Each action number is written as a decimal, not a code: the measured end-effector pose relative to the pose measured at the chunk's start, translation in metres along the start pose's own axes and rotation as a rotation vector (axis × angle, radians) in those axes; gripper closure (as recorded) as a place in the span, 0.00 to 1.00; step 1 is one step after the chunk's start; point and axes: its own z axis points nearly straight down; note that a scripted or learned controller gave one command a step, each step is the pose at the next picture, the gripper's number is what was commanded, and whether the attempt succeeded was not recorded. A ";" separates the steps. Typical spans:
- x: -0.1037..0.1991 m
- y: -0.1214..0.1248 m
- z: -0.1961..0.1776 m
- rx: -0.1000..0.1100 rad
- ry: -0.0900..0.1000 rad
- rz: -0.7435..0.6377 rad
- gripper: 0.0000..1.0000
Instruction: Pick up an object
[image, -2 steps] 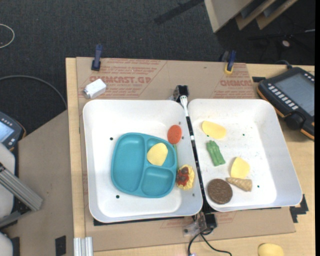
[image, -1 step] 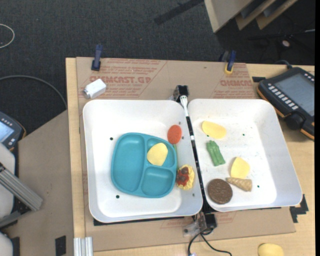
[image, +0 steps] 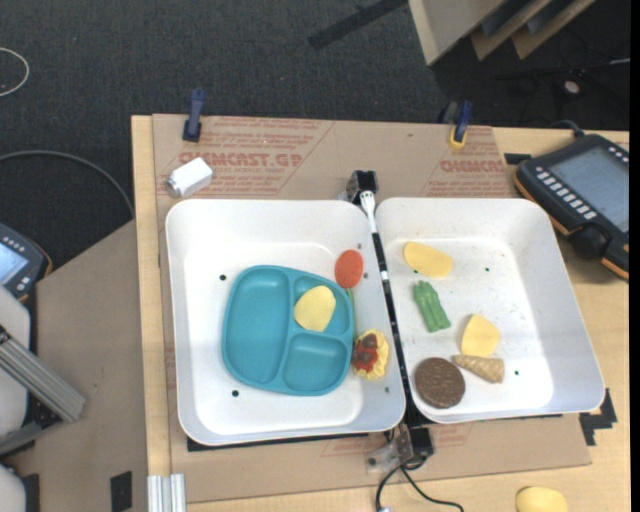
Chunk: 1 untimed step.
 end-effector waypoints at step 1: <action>0.017 0.019 0.185 0.004 0.002 -0.002 1.00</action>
